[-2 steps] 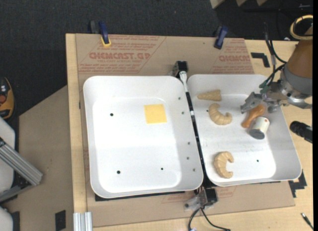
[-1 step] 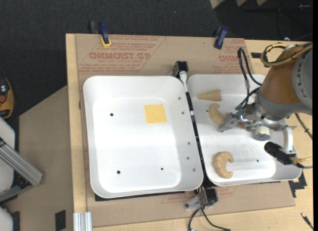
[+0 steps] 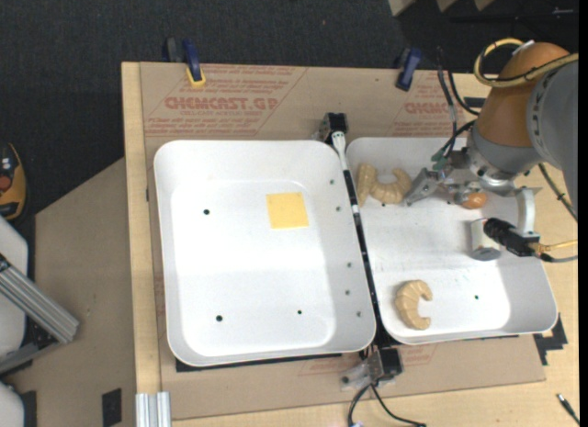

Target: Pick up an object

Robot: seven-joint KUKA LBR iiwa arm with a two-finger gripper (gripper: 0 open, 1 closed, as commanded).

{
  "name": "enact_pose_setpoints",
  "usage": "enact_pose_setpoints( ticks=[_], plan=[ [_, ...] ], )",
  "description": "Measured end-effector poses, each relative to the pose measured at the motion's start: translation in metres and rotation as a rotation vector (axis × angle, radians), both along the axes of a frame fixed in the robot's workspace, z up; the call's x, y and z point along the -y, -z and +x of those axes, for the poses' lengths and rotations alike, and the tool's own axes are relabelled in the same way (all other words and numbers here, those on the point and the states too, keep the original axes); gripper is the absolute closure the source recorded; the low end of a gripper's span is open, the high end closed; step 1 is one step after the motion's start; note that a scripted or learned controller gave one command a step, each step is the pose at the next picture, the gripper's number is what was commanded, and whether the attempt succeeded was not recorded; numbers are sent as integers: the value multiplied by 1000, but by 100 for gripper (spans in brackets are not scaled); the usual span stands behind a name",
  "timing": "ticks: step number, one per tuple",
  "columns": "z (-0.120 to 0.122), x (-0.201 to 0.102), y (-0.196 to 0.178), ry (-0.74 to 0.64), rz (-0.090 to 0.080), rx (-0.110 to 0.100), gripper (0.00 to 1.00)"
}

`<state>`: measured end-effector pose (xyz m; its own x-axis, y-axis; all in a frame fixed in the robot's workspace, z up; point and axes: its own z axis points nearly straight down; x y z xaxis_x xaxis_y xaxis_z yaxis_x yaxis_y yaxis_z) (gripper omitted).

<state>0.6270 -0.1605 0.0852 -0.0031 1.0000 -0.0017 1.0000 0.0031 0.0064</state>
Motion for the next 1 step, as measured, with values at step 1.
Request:
enact_pose_setpoints(
  ticks=[1],
  plan=[
    [-122,61,0,11,7,-14,0]
  ],
)
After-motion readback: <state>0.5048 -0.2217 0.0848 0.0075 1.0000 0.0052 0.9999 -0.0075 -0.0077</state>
